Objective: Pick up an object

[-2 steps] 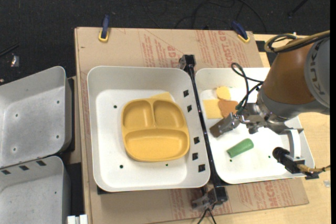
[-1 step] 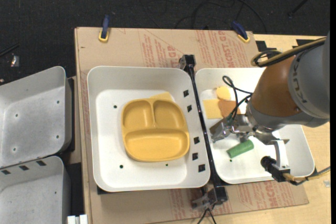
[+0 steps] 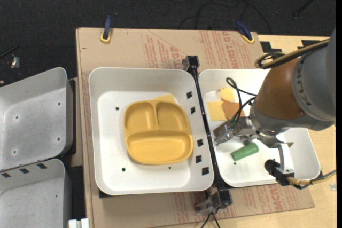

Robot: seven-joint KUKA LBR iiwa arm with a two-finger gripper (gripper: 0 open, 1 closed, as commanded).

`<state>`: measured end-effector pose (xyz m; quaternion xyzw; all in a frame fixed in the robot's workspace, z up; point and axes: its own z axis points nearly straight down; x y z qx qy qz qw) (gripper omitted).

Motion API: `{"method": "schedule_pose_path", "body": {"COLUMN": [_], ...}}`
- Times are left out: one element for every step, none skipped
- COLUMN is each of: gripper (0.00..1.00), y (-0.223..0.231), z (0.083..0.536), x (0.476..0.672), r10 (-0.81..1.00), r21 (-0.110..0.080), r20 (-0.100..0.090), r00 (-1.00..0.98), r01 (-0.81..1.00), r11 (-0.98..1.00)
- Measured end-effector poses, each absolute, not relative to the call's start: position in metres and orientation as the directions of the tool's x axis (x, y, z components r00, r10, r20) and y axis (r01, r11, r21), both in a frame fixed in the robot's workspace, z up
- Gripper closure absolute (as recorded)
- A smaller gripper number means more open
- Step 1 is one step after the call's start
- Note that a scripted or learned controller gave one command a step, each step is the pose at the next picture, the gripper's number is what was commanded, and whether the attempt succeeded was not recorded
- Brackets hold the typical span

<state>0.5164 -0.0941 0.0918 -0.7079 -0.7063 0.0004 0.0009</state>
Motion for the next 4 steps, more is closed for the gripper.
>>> {"method": "schedule_pose_path", "body": {"gripper": [1.00, 1.00, 1.00, 1.00], "y": [-0.094, -0.102, -0.109, -0.114], "z": [0.102, 0.150, 0.195, 0.238], "x": [0.517, 0.513, 0.514, 0.516], "r10": [1.000, 1.000, 1.000, 1.000], "r21": [-0.001, 0.004, 0.005, 0.005], "r20": [0.001, -0.001, -0.001, -0.002], "r00": [0.004, 0.003, -0.001, -0.002], "r01": [1.000, 1.000, 1.000, 1.000], "r11": [-0.004, -0.003, 0.001, 0.002]}}
